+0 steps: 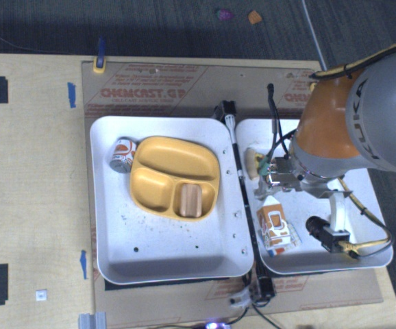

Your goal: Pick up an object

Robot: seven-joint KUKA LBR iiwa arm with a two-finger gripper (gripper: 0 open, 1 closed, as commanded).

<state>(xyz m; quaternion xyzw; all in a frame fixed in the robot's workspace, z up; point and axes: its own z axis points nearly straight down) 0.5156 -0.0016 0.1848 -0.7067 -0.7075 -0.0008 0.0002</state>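
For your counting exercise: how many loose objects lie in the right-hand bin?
2: an orange-and-white carton near the front of the bin, and a pale object by the wall next to the other bin. The arm may hide others.

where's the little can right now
In the camera view, the can lies in the left bin near its upper left corner, right beside the yellow divided plate and its left rim.
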